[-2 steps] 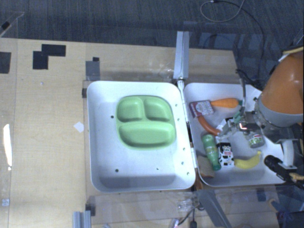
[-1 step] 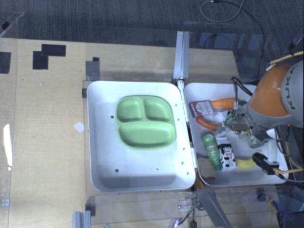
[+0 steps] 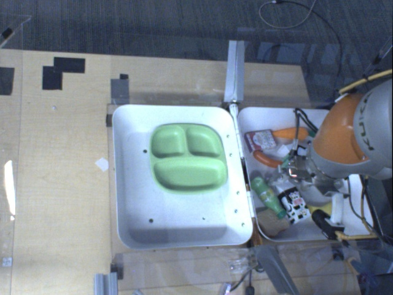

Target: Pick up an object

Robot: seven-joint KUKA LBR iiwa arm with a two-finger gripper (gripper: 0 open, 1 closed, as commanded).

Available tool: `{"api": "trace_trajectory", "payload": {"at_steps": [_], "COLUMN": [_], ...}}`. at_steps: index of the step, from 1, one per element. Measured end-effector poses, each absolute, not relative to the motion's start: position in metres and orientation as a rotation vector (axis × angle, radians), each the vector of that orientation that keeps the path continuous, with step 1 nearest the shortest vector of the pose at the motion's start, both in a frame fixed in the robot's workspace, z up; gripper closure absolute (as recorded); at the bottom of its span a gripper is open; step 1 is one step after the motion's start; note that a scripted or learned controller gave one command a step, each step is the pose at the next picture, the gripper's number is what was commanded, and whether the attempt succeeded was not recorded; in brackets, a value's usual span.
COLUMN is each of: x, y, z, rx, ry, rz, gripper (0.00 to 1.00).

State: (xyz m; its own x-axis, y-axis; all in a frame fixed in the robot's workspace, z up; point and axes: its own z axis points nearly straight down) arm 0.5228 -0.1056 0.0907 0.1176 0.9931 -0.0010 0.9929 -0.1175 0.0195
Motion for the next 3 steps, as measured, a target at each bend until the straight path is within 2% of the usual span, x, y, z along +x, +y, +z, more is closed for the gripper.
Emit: {"api": "trace_trajectory", "payload": {"at_steps": [1,2,3], "x": [0.525,0.517,0.51], "y": [-0.103,-0.065,-0.007], "z": [0.102,0.243,0.251], "rx": [2.334,2.335,2.368], "ry": [2.08,2.093,2.06], "rz": [0.027,0.008,0.005], "gripper": [1.0,1.0,1.0]}}
